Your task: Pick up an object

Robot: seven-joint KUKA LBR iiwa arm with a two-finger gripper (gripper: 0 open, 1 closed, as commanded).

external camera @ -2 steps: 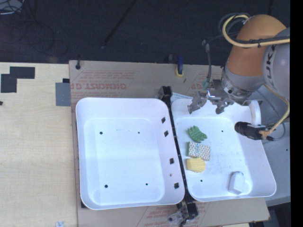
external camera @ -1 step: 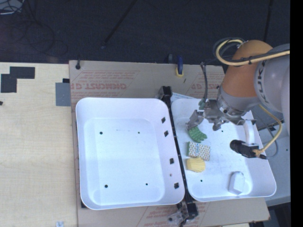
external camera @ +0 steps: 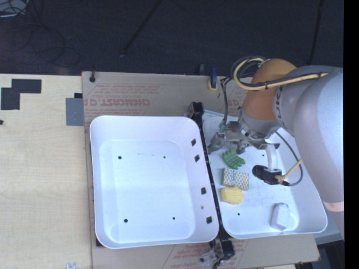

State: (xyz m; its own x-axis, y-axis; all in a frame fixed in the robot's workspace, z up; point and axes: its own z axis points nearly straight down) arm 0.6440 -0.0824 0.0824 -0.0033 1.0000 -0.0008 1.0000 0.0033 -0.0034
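Looking down at a slant on two shallow white bins lying side by side on a cardboard-covered bench. Reaching in from the right: grey arm point(external camera: 314, 128) with an orange band above the wrist, bending over the far edge of the right bin point(external camera: 303, 228). Hanging low at that bin's far left corner: gripper point(external camera: 231, 142), its state impossible to tell from here, nothing visibly sitting between its tips. Lying just in front of the gripper, along the right bin's left edge: green leafy object point(external camera: 233, 160), then a white dotted block point(external camera: 235, 178) touching it on the near side, then a yellow lump point(external camera: 231, 195) touching the block. Resting near the right bin's near right corner: pale grey rounded object point(external camera: 280, 216), well apart from the others. Sitting alongside: left bin point(external camera: 101, 150), showing bare white floor with small dark holes.
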